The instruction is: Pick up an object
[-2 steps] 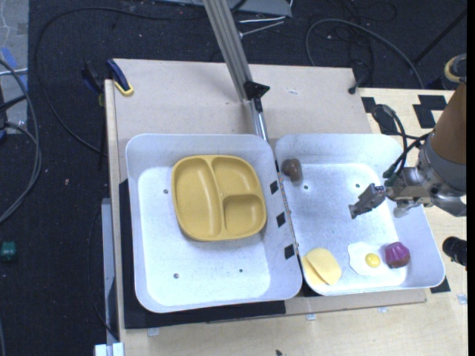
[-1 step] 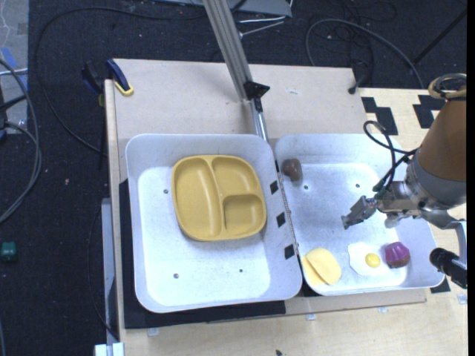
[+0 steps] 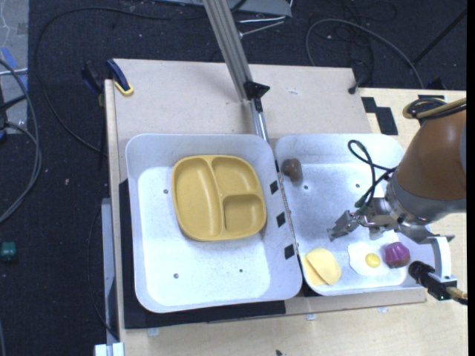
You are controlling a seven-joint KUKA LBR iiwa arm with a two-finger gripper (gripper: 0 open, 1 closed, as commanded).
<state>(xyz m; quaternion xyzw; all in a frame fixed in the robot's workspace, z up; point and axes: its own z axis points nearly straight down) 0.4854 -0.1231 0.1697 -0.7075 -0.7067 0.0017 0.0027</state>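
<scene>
Seen from above at a slant: pale worktop carrying two shallow white bins side by side. In the left bin, a yellow divided plate with three compartments, lying flat toward the upper middle. In the right bin, a small brown rounded object close to the upper left corner, beside the dividing edge; a yellow wedge-shaped piece near the lower left corner; just right of it a toy fried egg, white with a yellow yolk; touching the egg's right side, a small purple object. Reaching in from the right, the grey arm with its orange band, wrist low over the right bin. Tool above bare bin floor, up and left of the egg, apart from all four pieces. Fingers thin and dark, seemingly drawn close together, nothing visibly pinched between them, though too small to tell for sure.
</scene>
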